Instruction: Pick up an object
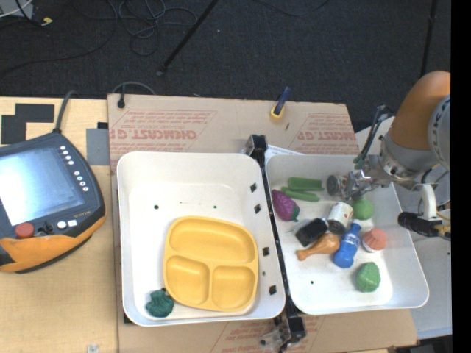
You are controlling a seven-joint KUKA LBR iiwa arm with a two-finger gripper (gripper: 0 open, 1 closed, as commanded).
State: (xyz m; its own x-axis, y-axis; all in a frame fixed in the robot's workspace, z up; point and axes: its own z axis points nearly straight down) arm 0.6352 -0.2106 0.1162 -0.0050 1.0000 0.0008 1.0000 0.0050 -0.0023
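The right bin (401,289) holds several small things: a purple eggplant (285,204), green pods (304,186), a black block (311,231), a white can (339,215), a green ball (362,210), a blue bottle (347,245), a brown drumstick (316,249), a salmon-coloured piece (374,240) and a light green lump (367,276). My gripper (345,185) hangs over the back of this bin, just above the white can and green ball, with the green pods to its left. Nothing can be seen held in it.
The left bin (147,175) carries a yellow divided tray (211,263) and a dark green lump (158,304) at its front left corner. A teach pendant (44,190) lies on the bench at far left. A blue and yellow clamp (280,105) sits on the cardboard behind the bins.
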